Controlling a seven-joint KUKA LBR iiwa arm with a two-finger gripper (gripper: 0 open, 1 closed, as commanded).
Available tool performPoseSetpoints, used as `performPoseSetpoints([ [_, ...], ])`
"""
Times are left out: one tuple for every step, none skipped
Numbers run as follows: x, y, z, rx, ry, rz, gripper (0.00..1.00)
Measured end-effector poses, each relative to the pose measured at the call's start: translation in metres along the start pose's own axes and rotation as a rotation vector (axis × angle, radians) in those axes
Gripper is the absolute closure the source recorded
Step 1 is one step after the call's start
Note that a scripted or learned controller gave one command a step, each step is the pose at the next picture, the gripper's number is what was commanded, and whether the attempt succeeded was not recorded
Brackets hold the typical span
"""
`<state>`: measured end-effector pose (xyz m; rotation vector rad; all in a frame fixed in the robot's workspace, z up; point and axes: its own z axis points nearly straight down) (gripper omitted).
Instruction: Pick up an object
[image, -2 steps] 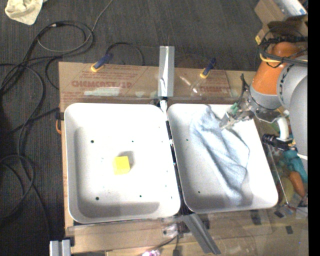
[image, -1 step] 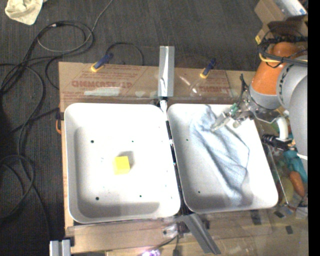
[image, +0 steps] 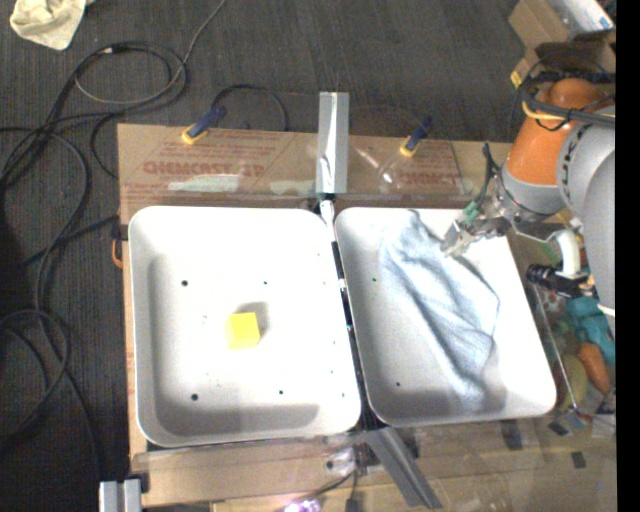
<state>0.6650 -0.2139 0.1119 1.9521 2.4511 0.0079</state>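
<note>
**Gripper working at cloth corner, right bin**

The gripper (image: 462, 238) is sitting low over the upper corner of the pale blue cloth (image: 445, 300), which is lying crumpled across the right bin (image: 372, 395). Its finger setting is too small to read, and no hold is confirmed. In my judgement the grasp step is in hand; the next move is calling for a firm pinch on a fold, then a straight lift. The bin's far wall is lying near the gripper, limiting room there; open room is lying toward the bin's centre. A yellow block (image: 244, 329) is resting in the left bin (image: 160, 235), well apart.
</note>
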Motion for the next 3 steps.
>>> performPoseSetpoints([
  [-0.010, 0.002, -0.065, 0.009, -0.002, -0.166, 1.00],
  [0.051, 0.017, -0.072, 0.005, 0.005, -0.602, 1.00],
  [0.141, 0.005, -0.112, 0.007, 0.006, -0.359, 1.00],
])
